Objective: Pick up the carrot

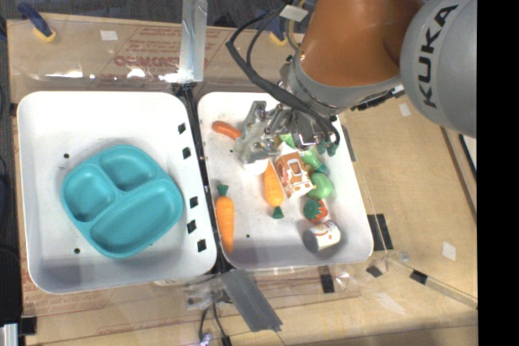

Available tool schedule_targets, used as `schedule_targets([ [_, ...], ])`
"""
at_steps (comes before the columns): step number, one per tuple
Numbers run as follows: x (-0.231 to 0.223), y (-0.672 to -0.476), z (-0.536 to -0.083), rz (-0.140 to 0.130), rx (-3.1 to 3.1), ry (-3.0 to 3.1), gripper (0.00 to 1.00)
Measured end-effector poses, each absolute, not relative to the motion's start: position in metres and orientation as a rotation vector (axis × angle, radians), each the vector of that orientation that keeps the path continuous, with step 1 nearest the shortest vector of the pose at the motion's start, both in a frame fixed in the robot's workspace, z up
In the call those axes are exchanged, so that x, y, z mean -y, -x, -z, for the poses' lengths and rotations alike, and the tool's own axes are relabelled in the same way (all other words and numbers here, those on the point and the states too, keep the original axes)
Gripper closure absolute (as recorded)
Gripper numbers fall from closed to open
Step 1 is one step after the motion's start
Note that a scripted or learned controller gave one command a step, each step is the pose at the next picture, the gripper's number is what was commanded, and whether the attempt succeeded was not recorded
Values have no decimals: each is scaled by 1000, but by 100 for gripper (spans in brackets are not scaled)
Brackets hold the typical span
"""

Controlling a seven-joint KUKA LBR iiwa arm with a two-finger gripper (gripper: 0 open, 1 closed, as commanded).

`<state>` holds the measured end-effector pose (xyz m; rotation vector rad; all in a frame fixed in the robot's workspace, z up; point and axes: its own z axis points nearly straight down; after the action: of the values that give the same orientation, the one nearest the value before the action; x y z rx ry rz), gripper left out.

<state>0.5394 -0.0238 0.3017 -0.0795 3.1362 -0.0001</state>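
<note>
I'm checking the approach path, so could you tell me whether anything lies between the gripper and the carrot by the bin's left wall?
Nothing visible does. Bare bin floor separates the gripper from the carrot at the left wall; a second carrot and the other toys lie off to the right.

The grey arm with its orange band (357,20) covered the upper right corner of the right-hand shallow white bin (243,251) and ran off the top edge. The metal gripper (263,138) hid part of the heap of small toy foods (312,182), several too small to identify.
</note>
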Motion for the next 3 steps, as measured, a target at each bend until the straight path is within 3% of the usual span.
schedule_targets([
  [1,100,-563,-235,0,-3108,471,100],
  [2,104,-493,-173,-3,-3055,745,100],
  [3,86,-515,-192,0,-2990,956,100],
])
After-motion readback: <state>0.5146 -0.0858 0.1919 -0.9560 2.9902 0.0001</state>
